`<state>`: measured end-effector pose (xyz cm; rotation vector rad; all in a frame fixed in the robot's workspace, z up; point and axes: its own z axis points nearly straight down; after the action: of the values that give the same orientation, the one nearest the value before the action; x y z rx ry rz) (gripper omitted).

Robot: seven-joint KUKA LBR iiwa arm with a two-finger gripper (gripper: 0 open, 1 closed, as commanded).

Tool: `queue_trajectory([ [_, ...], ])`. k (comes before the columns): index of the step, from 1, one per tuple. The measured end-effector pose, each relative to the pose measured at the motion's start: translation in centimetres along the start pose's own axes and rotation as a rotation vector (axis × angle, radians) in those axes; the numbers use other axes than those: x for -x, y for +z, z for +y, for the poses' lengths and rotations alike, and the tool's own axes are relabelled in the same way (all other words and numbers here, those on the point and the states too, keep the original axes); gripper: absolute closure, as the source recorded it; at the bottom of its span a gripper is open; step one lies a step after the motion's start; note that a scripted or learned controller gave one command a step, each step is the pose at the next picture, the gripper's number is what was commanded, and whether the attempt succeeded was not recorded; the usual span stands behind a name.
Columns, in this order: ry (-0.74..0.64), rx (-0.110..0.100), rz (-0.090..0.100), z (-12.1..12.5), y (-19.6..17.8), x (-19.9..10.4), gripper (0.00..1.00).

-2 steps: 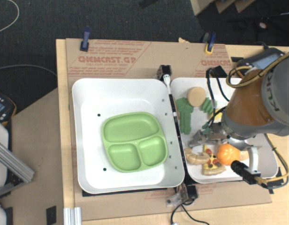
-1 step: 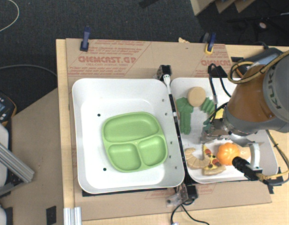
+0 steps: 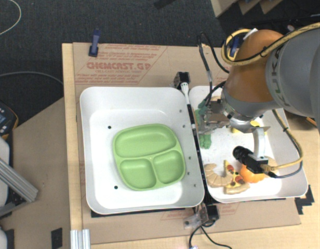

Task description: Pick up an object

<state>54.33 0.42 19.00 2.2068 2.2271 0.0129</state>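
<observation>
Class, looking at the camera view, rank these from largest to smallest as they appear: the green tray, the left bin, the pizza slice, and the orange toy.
1. Left bin
2. Green tray
3. Pizza slice and orange toy: they look too alike in size to rank, and each is partly hidden.

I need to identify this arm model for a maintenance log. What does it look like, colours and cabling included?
The arm is a bulky rounded grey body with a glossy orange band above the wrist. Yellow and black cables loop over the band; another yellow cable trails below. The gripper is a grey metal assembly.
</observation>
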Motion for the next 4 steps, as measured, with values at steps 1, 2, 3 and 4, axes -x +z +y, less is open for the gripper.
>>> queue_trajectory([
  [1,0.009,-0.008,-0.001,-0.2,-0.5,0.5,1.00],
  [2,-0.003,-0.003,0.004,-2.9,-8.1,-9.4,1.00],
  [3,0.013,-0.017,-0.002,-0.8,1.0,-5.6,1.00],
  [4,-0.005,-0.010,0.003,-3.6,-0.9,-19.0,1.00],
])
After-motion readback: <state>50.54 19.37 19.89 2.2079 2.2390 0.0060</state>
